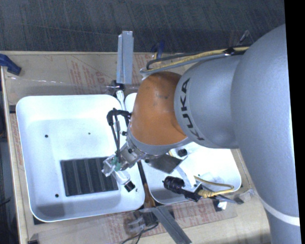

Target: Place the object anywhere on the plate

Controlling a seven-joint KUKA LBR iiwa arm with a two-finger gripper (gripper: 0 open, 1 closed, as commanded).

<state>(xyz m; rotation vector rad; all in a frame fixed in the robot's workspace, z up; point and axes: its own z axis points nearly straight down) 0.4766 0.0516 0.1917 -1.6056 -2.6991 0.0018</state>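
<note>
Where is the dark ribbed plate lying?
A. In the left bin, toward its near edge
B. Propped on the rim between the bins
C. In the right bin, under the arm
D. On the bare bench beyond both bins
A: the dark ribbed plate lies flat on the floor of the left bin, in its lower part, with the gripper at the plate's right end.

Dark grey carpeted floor [56, 16] around a tan wooden bench [65, 62].
</note>
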